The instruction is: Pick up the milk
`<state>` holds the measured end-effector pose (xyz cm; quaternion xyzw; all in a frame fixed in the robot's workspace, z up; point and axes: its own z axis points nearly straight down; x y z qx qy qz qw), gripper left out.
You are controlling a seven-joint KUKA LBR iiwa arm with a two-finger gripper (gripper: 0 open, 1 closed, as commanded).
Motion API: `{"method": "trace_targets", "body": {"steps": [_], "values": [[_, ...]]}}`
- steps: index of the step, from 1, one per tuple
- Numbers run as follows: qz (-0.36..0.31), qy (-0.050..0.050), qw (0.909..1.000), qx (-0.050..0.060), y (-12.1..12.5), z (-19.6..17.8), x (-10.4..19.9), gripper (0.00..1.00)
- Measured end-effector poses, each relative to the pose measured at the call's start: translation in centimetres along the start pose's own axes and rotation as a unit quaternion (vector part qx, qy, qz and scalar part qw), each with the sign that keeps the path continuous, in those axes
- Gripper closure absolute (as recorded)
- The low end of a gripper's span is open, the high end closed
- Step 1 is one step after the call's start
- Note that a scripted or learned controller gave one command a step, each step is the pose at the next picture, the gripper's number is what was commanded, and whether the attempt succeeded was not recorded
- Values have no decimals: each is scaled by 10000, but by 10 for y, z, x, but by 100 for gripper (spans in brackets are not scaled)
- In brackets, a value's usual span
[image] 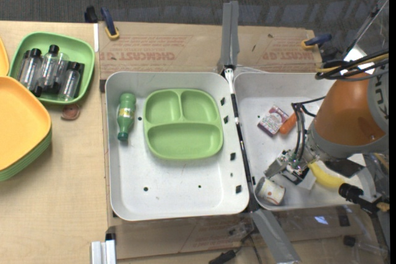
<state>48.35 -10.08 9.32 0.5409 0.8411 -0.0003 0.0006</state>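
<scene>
A small white milk container (270, 192) lies on its side in the near left corner of the right bin (260, 96). My gripper (285, 167) hangs low over that bin, just behind and to the right of the milk and very close to it. The grey arm with its orange band (349, 114) reaches in from the right and hides part of the bin floor. I cannot make out whether the gripper touches the milk.
In the right bin lie a purple packet (273, 120), an orange carrot (288, 125) and a yellow banana (326, 175). The left bin (179, 195) holds a green bottle (125, 115) and a green divided plate (183, 123). A green tray of bottles (52, 68) and orange plates (21, 133) sit far left.
</scene>
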Motion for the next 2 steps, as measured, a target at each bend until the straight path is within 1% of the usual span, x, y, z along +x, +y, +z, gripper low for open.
{"method": "trace_targets", "body": {"steps": [1, 2], "values": [[12, 5, 10000, -2, 0, -8, 0, 100], [848, -1, 9964, 8, 8, -170, 30, 100]]}}
